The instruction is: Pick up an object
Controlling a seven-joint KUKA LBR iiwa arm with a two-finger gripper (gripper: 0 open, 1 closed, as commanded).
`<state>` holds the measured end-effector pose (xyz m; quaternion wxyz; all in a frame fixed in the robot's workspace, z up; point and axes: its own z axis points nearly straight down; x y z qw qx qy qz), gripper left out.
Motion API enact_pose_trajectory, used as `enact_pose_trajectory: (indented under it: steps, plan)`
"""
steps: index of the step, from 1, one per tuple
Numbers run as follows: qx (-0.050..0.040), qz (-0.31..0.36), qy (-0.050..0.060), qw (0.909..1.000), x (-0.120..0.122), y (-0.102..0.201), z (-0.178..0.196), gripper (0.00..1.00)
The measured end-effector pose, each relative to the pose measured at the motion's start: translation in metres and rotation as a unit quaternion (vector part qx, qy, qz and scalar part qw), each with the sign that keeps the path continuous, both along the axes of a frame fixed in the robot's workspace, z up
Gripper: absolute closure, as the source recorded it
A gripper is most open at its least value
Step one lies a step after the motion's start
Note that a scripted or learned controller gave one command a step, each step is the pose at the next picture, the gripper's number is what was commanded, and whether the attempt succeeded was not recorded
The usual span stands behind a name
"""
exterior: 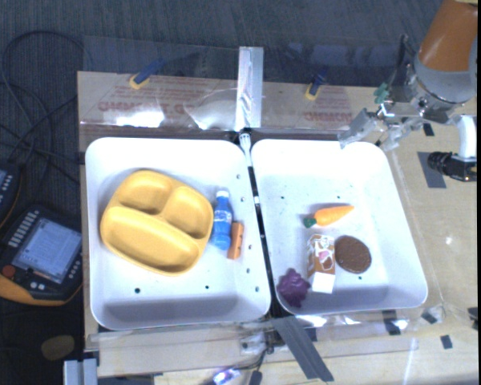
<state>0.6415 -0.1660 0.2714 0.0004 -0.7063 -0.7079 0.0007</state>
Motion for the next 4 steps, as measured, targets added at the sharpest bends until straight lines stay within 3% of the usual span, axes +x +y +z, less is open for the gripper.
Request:
enact_pose_trajectory:
  steps: [1,2,3,4]
  plan:
    - [-0.0003,-0.005,0.001,1.0000,0.008,0.045,-0.116,0.00]
    - [-0.0008,0.082,-0.005,0.9967,-0.078,0.021,-0.182,0.00]
    - [-0.0003,0.082,-0.007,0.9966,-0.076,0.021,-0.172,1.00]
    - [0.0004,0.074,0.000,0.9972,-0.065,0.118,-0.045,1.00]
